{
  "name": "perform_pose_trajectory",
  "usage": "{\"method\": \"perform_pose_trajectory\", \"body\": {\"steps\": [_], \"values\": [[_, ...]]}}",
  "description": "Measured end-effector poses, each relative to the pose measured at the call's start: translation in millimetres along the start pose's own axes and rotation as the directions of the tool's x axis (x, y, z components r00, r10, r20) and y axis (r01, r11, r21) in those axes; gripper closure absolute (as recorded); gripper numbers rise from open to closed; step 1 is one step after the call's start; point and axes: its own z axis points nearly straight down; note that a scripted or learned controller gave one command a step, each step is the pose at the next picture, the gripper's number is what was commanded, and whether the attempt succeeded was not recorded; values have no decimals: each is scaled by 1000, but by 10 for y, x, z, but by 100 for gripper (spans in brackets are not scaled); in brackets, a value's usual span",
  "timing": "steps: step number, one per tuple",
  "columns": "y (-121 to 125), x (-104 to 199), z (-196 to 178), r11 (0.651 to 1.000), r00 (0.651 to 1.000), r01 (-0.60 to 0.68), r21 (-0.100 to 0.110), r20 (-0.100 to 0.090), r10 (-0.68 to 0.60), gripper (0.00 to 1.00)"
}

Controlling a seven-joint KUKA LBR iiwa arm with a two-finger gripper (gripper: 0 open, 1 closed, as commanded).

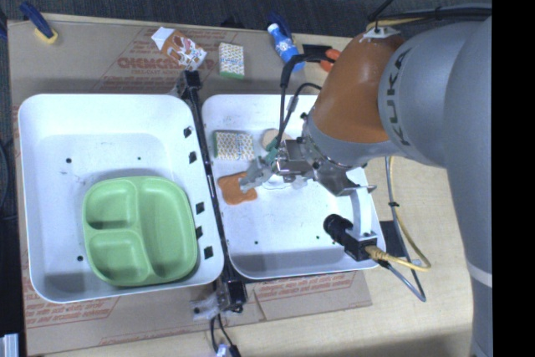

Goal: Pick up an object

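Observation:
In the right bin [284, 255] lie an orange flat object [236, 189], a green-and-white patterned pad [234, 145] just behind it, and a small beige piece [269, 137]. My gripper [257, 172] hangs low over the bin's left half, its tip right at the orange object's upper right edge. Whether it touches the object I cannot tell. The grey arm with its orange band [355, 96] covers the bin's right half.
The left bin [50, 130] holds a green divided plate [140, 228]. Behind the bins on the cardboard lie a snack wrapper [179, 48], a small patterned square [231, 60] and a blue clamp [283, 42]. Black clips run along the divider [201, 171] between the bins.

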Motion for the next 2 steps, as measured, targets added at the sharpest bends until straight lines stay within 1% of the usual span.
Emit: {"method": "perform_pose_trajectory", "body": {"steps": [2], "values": [[0,0,0,1000,1000,0,0,0,0,0]]}}
